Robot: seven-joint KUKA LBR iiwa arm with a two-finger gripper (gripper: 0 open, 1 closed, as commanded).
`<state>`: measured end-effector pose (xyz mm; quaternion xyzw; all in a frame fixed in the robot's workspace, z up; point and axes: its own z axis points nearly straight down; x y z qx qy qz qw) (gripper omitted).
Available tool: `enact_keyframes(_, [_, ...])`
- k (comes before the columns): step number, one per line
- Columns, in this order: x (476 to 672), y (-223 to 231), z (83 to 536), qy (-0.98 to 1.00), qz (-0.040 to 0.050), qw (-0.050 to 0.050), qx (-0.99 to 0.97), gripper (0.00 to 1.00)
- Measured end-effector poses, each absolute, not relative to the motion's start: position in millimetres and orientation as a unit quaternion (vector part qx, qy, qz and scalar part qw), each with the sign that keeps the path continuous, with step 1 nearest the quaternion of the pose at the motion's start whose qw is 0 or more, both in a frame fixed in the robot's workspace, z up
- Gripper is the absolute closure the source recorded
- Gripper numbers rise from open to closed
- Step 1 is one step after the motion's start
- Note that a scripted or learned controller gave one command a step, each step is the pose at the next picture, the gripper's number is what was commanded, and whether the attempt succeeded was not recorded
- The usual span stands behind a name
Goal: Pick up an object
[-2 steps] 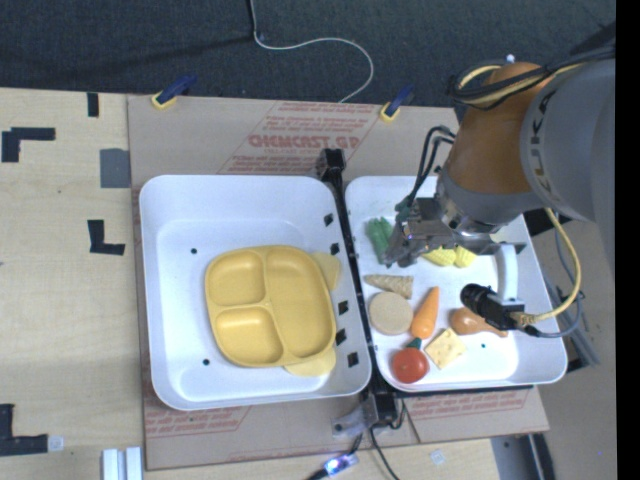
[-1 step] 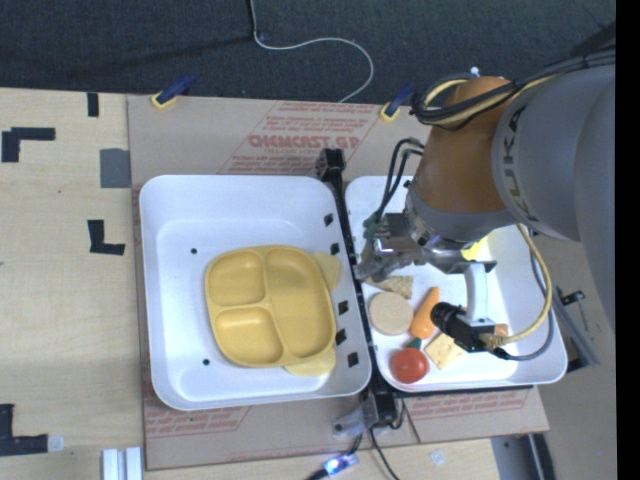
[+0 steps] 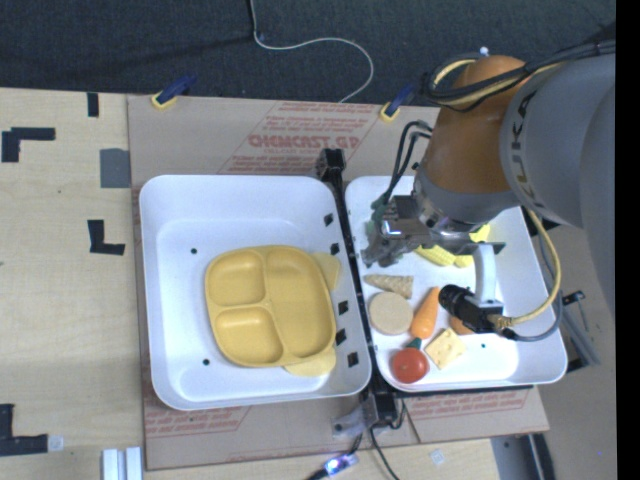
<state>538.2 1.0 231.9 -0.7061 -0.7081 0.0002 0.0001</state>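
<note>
Grey arm's pincer (image 3: 385,240) low above right bin (image 3: 540,373) toys.

smooth glossy plastic yellow tray (image 3: 270,303) in white plastic bin (image 3: 165,218) on matt cardboard (image 3: 230,133).

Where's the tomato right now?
The tomato sits at the near edge of the right bin, just below the round cracker and left of the cheese wedge.

yellow tray (image 3: 268,303), white bins (image 3: 170,218)
</note>
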Motion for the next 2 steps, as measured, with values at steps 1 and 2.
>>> enact_keyframes(1, [523.9,1.6,216.6,-0.708,0.002,0.001,-0.707,1.0])
enact_keyframes(2, [538.4,7.2,216.4,-0.708,0.0008,0.0,-0.707,1.0])
